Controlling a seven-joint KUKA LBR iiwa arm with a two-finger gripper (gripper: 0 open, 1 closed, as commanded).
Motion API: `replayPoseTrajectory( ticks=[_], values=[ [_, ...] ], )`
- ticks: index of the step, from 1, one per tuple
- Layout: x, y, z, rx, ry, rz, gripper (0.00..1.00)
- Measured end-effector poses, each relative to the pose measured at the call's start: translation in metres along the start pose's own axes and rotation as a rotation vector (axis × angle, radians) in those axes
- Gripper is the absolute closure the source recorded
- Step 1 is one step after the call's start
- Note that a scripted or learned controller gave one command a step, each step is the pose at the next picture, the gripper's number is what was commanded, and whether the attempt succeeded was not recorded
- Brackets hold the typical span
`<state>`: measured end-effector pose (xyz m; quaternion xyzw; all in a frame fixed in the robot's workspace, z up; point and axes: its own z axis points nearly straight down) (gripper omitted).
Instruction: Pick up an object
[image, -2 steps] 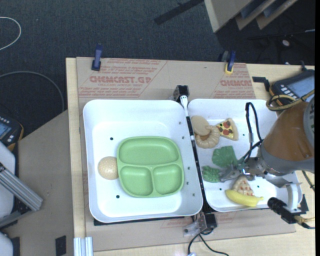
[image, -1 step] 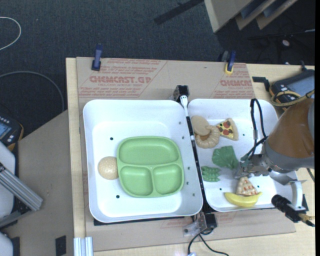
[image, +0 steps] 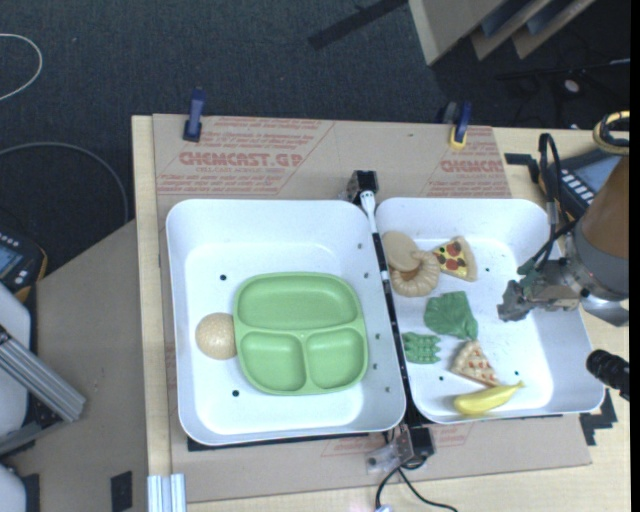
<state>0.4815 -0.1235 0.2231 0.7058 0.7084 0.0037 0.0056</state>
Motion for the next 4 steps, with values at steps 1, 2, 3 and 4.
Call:
replayPoseTrajectory(
  ticks=[1,2,3,4],
  values=[
    [0.031,-0.005,0.093,0.022,0.006,0.001,1.0],
    [0.053,-0.001,0.013,0.006,0.002,0.0,1.0],
    [0.059,-0.003,0.028,0.016,0.004,0.003,1.0],
    [0.091,-0.001,-0.013,0.007,0.003,-0.001,1.0]
  ],
)
